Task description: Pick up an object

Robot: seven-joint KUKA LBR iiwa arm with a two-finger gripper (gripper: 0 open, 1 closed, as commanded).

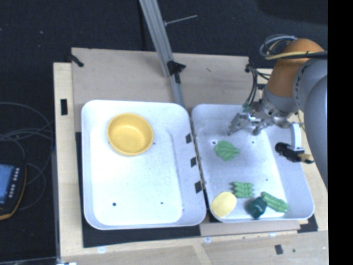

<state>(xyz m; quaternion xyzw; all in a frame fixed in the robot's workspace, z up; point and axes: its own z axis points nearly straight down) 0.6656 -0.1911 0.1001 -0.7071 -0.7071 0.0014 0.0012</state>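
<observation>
My gripper [246, 127] hangs over the far part of the right bin [287, 178], fingers spread open with nothing between them. A flat green leafy piece [226, 150] lies just in front of it and a little to the left. Along the bin's near edge sit a yellow lemon-like ball [223, 203], a bumpy green pod [242, 189], a dark green pepper-like piece [256, 207] and a lighter green piece [274, 202]. A yellow bowl [130, 134] stands upright in the far left part of the left bin [138, 203].
A grey metal strut [160, 37] slants in from the top and ends at the far edge between the two bins. The arm's orange band [287, 73] rises at the right, above the right bin's far corner.
</observation>
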